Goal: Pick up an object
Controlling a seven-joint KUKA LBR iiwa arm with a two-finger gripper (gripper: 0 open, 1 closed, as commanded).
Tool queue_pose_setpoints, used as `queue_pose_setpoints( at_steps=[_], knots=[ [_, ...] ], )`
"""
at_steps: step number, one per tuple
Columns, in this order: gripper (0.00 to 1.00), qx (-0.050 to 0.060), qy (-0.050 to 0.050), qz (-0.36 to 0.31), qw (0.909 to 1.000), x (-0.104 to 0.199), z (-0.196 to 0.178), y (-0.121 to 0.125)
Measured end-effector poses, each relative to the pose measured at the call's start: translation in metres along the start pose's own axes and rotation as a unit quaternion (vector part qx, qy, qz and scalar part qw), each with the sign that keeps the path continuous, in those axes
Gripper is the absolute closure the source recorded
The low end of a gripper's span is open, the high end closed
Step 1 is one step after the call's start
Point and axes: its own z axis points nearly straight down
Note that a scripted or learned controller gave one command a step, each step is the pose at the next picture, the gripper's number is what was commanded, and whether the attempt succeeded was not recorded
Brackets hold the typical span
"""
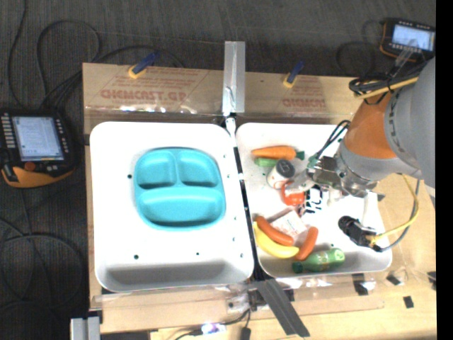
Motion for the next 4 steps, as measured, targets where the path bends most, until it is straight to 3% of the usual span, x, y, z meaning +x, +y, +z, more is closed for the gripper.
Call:
queue_pose_setpoints(
  at_steps=[1, 2, 3, 4],
  knots=[
    [0.00, -0.012, 0.001, -0.092, 0.9957, -0.028, 0.027, 0.028],
    [0.00, -0.012, 0.001, -0.092, 0.9957, -0.028, 0.027, 0.028],
    [1.00, -0.012, 0.000, -0.093, 0.9956, -0.027, 0.018, 0.028],
    [1.00, -0.001, -0.001, -0.089, 0.9960, 0.018, -0.086, 0.004]
  ],
)
